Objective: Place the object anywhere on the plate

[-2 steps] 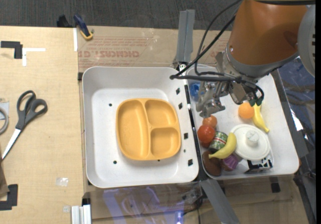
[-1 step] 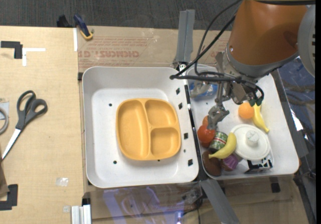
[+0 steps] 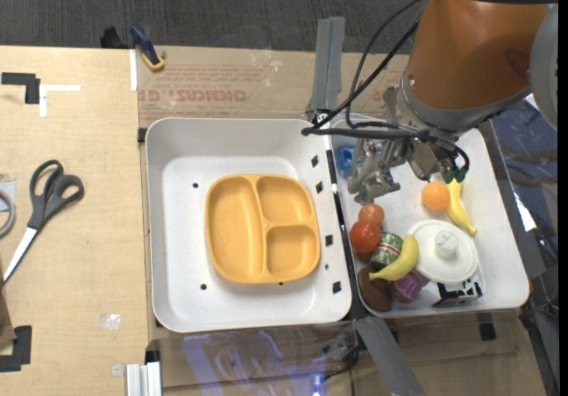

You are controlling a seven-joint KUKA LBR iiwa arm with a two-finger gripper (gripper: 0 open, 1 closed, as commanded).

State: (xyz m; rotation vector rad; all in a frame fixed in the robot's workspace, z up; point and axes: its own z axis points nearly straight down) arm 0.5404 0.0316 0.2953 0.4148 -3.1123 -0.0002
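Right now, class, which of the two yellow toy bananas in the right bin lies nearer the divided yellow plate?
The yellow banana curving beside the white lidded pot, leaning on the green-labelled can. The other banana lies farther right, beside the orange fruit.

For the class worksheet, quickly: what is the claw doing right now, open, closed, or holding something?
Claw: over the right bin, above the toy food; whether it is open, closed or holding anything cannot be told.
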